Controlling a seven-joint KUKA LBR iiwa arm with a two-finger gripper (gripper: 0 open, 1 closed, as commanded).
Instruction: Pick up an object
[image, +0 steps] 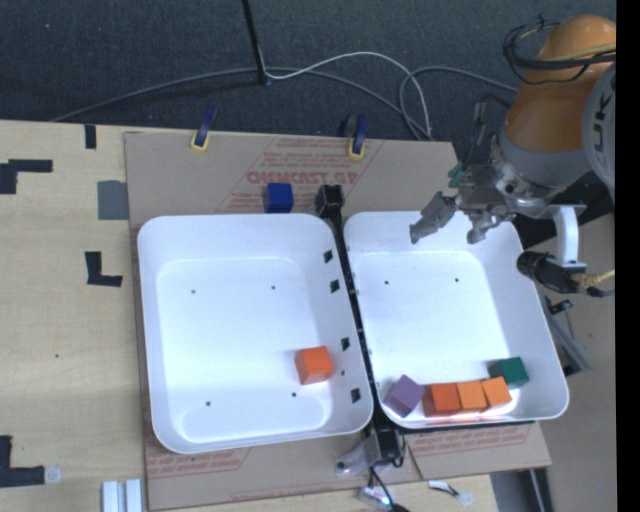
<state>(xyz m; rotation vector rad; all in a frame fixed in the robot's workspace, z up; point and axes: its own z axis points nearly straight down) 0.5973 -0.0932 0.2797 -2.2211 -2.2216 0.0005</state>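
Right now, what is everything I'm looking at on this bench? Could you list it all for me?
White bins: 2, white, side by side on the cardboard; left bin, right bin.
Orange cube: 1, orange, left bin, near its front right corner.
Purple block: 1, purple, right bin, front edge.
Orange blocks: 3, orange, in a row along the right bin's front wall, right of the purple one.
Green block: 1, dark green, right bin, beside the row's right end.
Blue cube: 1, blue, on the cardboard behind the left bin.
Clamps: 2, blue and yellow, cardboard's far edge.
Gripper: 1, grey, fingers apart, over the right bin's far edge, holding nothing.
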